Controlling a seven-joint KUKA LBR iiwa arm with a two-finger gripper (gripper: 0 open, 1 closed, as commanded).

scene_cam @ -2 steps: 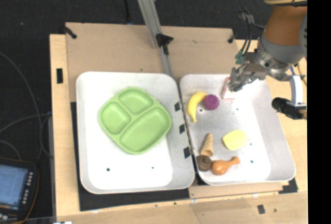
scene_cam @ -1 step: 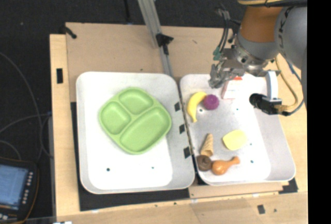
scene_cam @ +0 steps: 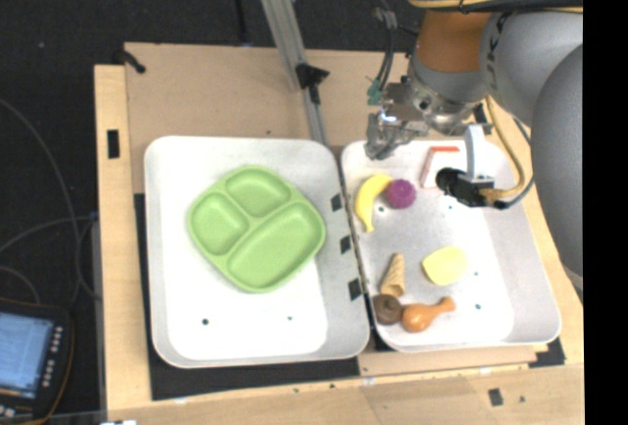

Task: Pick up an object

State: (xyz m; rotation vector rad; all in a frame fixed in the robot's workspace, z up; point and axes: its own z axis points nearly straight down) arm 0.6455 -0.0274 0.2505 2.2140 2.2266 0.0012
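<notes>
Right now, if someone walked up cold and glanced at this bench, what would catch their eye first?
Probably the bright green three-compartment plastic plate, lying alone in the left white bin. Next, the big grey arm with its orange band, reaching in from the right, its gripper hanging over the far corner of the right white bin. Just below it lie a yellow banana and a small purple ball, close together.

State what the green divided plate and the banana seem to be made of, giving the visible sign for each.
Green divided plate: probably moulded plastic, matte to slightly satin; one even colour, with soft rounded compartment ridges. Banana: likely a plastic toy, smooth; flat uniform yellow without spots, though the view is too coarse to be sure.
</notes>
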